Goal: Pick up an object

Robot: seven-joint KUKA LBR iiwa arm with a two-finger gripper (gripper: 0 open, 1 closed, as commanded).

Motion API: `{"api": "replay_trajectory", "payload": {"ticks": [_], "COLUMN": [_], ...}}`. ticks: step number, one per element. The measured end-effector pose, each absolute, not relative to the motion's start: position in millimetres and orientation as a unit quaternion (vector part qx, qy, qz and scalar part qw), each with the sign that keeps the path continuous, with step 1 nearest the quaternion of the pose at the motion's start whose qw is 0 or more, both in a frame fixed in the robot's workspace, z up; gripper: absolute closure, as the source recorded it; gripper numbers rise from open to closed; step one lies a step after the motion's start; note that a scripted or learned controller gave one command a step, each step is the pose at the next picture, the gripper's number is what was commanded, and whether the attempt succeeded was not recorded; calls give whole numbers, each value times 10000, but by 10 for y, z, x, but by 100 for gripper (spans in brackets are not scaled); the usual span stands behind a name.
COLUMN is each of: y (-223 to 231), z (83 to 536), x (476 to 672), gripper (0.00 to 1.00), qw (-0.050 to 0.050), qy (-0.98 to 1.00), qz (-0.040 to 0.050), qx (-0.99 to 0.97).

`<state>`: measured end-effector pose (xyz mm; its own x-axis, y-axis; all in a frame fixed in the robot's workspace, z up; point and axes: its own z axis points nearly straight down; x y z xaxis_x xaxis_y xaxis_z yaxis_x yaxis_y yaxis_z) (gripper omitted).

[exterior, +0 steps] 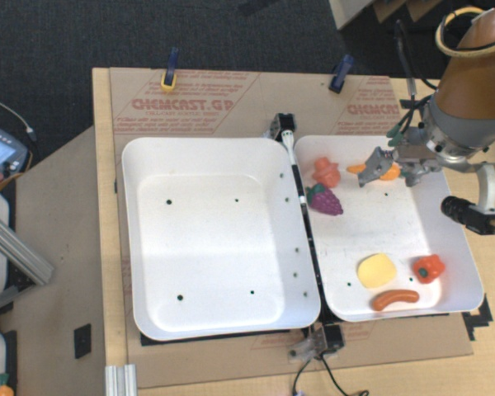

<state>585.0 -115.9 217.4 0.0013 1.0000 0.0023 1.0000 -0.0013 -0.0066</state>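
Note:
The right bin holds several toy foods. A small orange piece lies near its back edge, partly under my gripper, which hangs right over it at the end of the grey arm. To the left are a pink-orange toy and a purple grape bunch, close to the wall between the bins. Near the front sit a yellow lemon-like piece, a red pepper with a green stem and a reddish sausage.
The left bin stands beside the right one on a cardboard sheet. Clamps hold the sheet at the back, yellow-blue and blue. A black part of the arm juts over the right bin's right rim.

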Motion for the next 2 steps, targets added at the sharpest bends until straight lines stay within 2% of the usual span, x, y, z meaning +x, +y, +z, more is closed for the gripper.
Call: {"api": "replay_trajectory", "payload": {"ticks": [1,2], "y": [-716,-538], "z": [2240,1821], "x": [5007,5569], "gripper": [0,0], "qw": [44,-10], "qy": [-7075,-7083], "qz": [15,-5], "qx": [-7067,-7059]}}
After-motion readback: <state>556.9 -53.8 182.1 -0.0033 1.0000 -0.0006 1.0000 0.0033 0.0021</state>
